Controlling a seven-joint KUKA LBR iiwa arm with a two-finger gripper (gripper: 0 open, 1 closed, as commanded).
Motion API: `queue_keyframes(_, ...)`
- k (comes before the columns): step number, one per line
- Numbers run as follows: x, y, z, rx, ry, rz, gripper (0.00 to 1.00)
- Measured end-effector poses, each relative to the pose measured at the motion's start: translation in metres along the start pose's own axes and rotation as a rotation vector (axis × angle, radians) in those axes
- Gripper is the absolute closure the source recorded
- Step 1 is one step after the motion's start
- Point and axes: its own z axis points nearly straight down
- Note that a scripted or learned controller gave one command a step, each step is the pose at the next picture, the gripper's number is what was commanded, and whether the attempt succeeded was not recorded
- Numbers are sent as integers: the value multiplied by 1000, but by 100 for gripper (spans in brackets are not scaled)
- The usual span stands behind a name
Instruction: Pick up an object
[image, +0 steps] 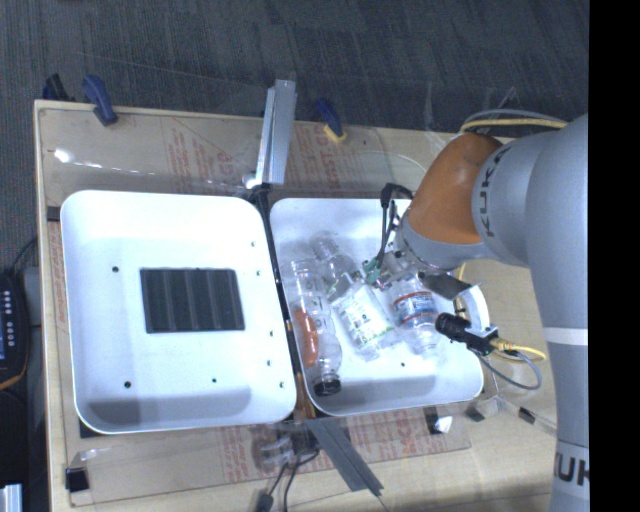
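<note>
The right bin (455, 385) holds several clear plastic bottles lying in a heap. One with a white label (362, 318) lies in the middle. Another with a red and blue label (415, 308) lies to its right. A third bottle (322, 252) lies toward the back. Along the bin's left wall lies a bottle with orange inside (312, 338) and a black cap (328, 383). My gripper (383, 268) is down low in this bin, just above the white-labelled bottle and beside the red and blue one. The orange-banded wrist (450, 200) hides most of it.
The left bin (100, 250) holds a dark ribbed rectangular block (192, 299). A metal divider post (274, 130) rises at the back between the bins. A black cable plug (462, 331) sticks out over the right bin's right rim. Blue clamps (98, 98) hold the bench's far edge.
</note>
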Motion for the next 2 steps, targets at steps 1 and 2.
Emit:
queue_keyframes(1,1,19,-53,-1,9,-392,0)
queue_keyframes(2,-17,-1,-69,-1,8,-343,0)
